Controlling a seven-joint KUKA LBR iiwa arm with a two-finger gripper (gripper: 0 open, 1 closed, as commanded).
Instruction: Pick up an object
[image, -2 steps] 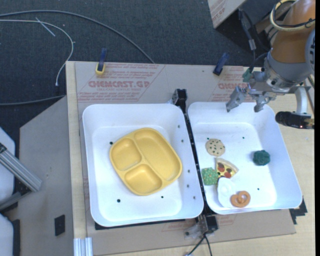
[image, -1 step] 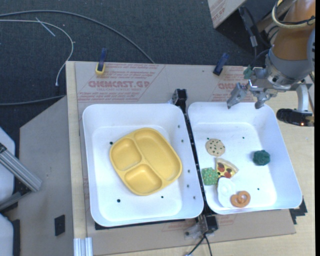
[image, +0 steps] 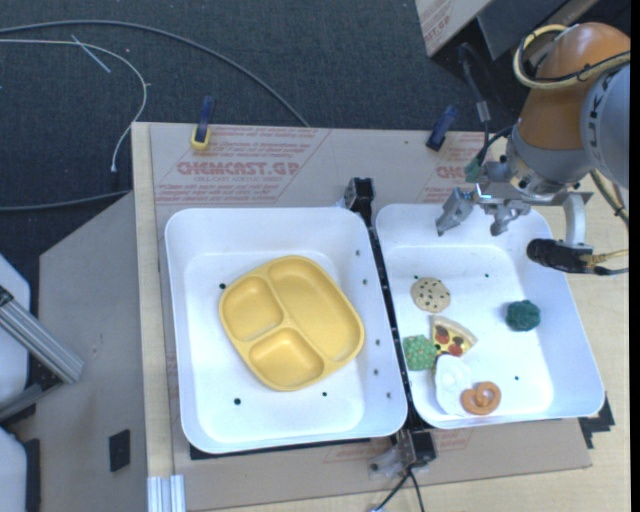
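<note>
My gripper hangs above the back edge of the right bin, fingers spread open with nothing between them. Below it in that bin lie a round chocolate-chip cookie, a pizza slice, a light green leafy piece, a dark green broccoli-like lump, a white piece and an orange-brown doughnut. The cookie is the nearest item, a short way in front of the gripper.
The left bin holds a yellow divided tray. A black clamp sits at the back where the bins meet. Blue clips pin the cardboard base at the rear.
</note>
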